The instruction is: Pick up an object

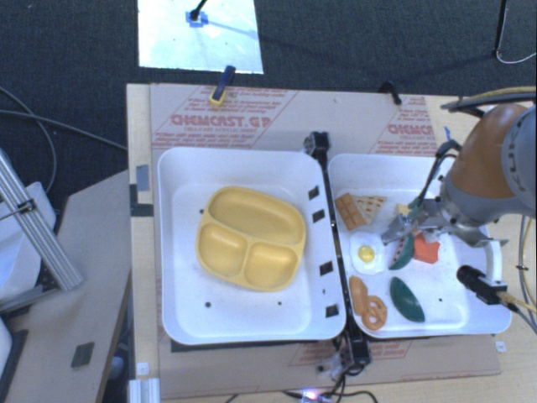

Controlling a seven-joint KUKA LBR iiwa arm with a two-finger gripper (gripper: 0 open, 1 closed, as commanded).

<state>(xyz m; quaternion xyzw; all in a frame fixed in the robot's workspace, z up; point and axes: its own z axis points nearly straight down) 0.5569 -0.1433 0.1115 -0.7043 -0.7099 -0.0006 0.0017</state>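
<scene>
Toy food lies scattered in the right bin [394,168], any piece of it a candidate for picking: a fried egg [366,254] near the bin's left wall, a waffle-patterned slice [349,211] and an orange wedge [370,203] just above it, a pretzel [374,310] and a small brown piece [358,290] at the lower left, a dark green leaf-shaped piece [407,299] toward the bottom middle, and a red-orange block [426,251] with a second green piece [402,253] leaning beside it. The gripper [399,229] hangs low over the middle of this bin, right above that second green piece and the red-orange block; from here I cannot tell how it is set, or whether it touches anything. The grey arm [487,170] with its orange band comes in from the right. In the left bin [180,225] a yellow divided plate [250,238] sits alone, well apart from the food. Both bins rest on a cardboard sheet [252,116] with red printing.
</scene>
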